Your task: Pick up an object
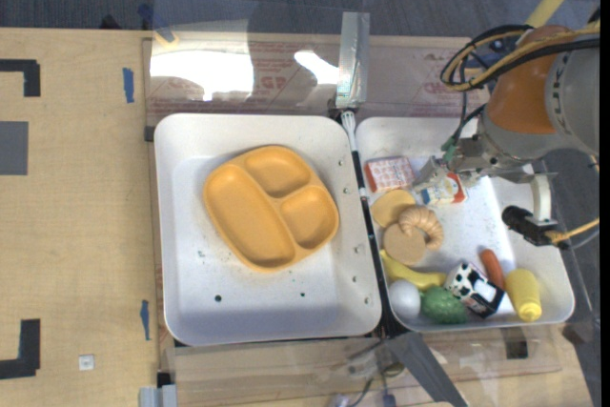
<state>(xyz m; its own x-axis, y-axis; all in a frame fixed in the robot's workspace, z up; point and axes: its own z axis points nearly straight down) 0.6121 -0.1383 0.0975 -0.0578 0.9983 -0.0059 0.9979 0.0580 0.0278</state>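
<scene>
- The arm enters from the right, its orange band above the wrist, and the hand (pixel 450 169) hangs low over the upper part of the right bin (pixel 553 312); whether it is spread or pressed together cannot be told from this slanted view.
- Just beside the hand lies a small white carton with a red patch (pixel 448 191), and a red-checked packet (pixel 389 173) lies to its left, near the divider between the bins.
- Below them a croissant (pixel 420 224) rests on a round tan disc (pixel 398 226). Along the lower wall lie a banana (pixel 412 274), a white egg (pixel 404 299), a green broccoli-like piece (pixel 442 305), a black-and-white cow toy (pixel 473 286), a carrot (pixel 491 265) and a yellow bottle (pixel 525 293).
- These look like light toy foods: the carton probably stiff and easiest to take across its flat sides; the egg and bottle smooth and likely to slip.
- The left bin (pixel 181 234) holds a yellow divided plate (pixel 270 205).
- The things crowd the bin's left and lower sides; bare floor shows in the right middle, giving room to descend, though the bin walls are close.
</scene>
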